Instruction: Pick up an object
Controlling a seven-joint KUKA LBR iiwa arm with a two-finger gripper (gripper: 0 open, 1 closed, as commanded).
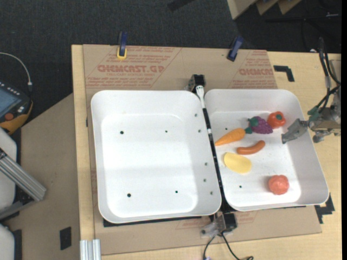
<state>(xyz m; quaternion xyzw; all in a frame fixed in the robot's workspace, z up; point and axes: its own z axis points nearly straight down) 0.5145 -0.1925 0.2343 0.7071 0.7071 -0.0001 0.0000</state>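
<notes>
- A cardboard-topped bench (162, 64) stands on dark carpet, bearing two shallow white bins side by side; two blue clamps pin the cardboard at its far edge.
- The gripper (295, 130) reaches in at 3 o'clock of the right bin (312, 161), over its right wall; it is small and grey here, and I cannot tell how it is set; nothing shows in its grasp.
- Nearest, at its 10 o'clock, a red tomato (276, 119); touching that, at 9 o'clock, purple grapes (260, 125).
- Further toward 9 o'clock lies an orange carrot (230, 137); just beside it, at 5 o'clock, a sausage (251, 147); below, a yellow piece (238, 163).
- A red fruit (278, 184) sits at the bin's 5 o'clock, apart.
- The left bin (103, 145) lies furthest out.
</notes>
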